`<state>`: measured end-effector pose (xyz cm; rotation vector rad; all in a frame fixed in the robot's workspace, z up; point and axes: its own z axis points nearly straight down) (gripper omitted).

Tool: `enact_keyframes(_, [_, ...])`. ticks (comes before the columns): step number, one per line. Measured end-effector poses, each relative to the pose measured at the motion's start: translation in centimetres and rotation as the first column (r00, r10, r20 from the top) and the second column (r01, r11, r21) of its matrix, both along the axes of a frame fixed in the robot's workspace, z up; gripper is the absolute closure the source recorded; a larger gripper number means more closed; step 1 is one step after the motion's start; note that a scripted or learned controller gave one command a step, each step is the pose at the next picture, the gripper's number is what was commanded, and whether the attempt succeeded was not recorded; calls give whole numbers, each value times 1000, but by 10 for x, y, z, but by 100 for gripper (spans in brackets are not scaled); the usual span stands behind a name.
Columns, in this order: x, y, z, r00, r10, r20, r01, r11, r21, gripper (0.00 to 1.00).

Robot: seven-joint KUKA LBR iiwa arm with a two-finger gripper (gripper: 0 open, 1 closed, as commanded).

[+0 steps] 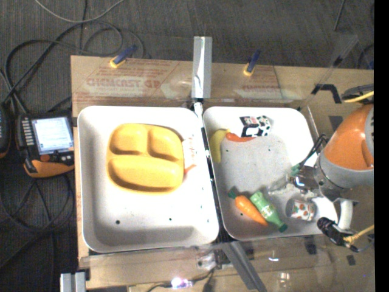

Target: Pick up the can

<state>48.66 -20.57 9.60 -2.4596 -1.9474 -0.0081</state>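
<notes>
The right bin (304, 117) serves as the reference point. The can (301, 210), white with red markings, lies on its side at the near right corner of this bin, directly under the end of the arm (352, 148). The jaws (302, 183) sit just above the can at the bin's right wall; whether they are released or clenched cannot be told, as the wrist hardware hides them, and no object is seen between them. Left of the can, along the near wall, lie a green bottle (267, 210) and an orange carrot (249, 208), touching one another. A grey cloth (255, 160) covers the bin's middle. At its far side rest a black-and-white item (255, 126) and a yellow banana (217, 145) against the left wall. The left bin (97, 224), beside it, holds a yellow divided tray (146, 157). Both bins stand on the surface (85, 84).
</notes>
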Motion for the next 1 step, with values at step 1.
enact_keyframes(1, [3, -2, -3, 999, 46, 5, -46, 999, 6, 0])
